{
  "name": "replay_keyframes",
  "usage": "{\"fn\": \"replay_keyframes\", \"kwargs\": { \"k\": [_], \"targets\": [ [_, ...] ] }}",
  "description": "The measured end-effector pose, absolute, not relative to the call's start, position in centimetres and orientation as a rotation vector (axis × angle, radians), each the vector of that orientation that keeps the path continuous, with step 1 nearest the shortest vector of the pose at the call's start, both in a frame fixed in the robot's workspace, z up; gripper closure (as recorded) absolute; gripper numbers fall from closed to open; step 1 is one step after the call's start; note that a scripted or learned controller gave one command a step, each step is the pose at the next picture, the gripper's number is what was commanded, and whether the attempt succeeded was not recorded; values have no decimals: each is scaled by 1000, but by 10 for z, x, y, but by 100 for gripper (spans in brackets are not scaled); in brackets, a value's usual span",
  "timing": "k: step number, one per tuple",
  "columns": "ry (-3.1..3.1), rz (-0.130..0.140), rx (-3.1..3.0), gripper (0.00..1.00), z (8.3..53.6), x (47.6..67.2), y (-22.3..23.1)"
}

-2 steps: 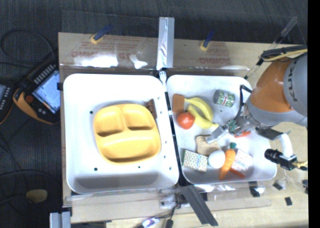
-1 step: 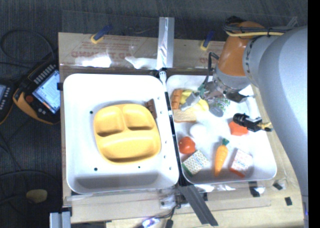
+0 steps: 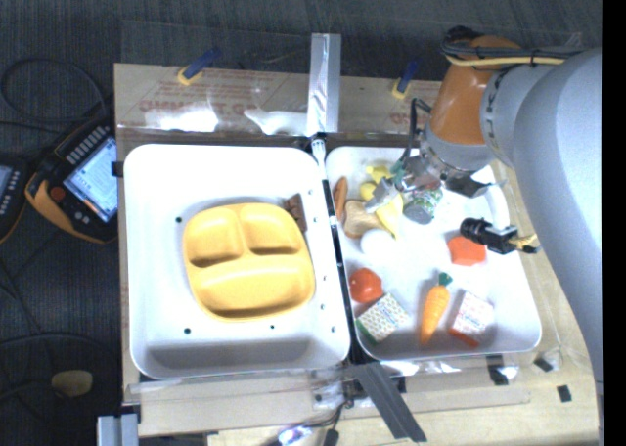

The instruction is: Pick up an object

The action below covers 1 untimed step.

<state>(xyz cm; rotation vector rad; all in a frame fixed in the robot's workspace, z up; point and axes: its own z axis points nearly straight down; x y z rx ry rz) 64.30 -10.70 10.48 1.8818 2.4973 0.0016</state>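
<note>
The right bin (image 3: pixel 523 322) holds several toy foods. A carrot (image 3: pixel 434 307) lies near its front, between a patterned carton (image 3: pixel 383 317) and a red and white carton (image 3: pixel 471 317). A red tomato (image 3: pixel 366 285) sits at the left wall and an orange block (image 3: pixel 468 250) toward the right. At the back are a small grey-green can (image 3: pixel 423 205), yellow pieces (image 3: pixel 388 219) and a brown sausage (image 3: pixel 339 195). My gripper (image 3: pixel 416 183) hangs low over the back of this bin, right above the can and the yellow pieces. Whether it grips anything is hidden.
The left bin (image 3: pixel 156 336) holds a yellow divided plate (image 3: pixel 249 258) with a small brown piece (image 3: pixel 296 209) at its far right corner. A raised divider (image 3: pixel 333 239) separates the bins. The arm fills the right side above the bench.
</note>
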Motion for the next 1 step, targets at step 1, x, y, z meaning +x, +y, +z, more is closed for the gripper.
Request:
{"fn": "replay_keyframes", "kwargs": {
  "k": [1],
  "targets": [
    [2224,-8,2216,100,183,661,-78]
  ]
}}
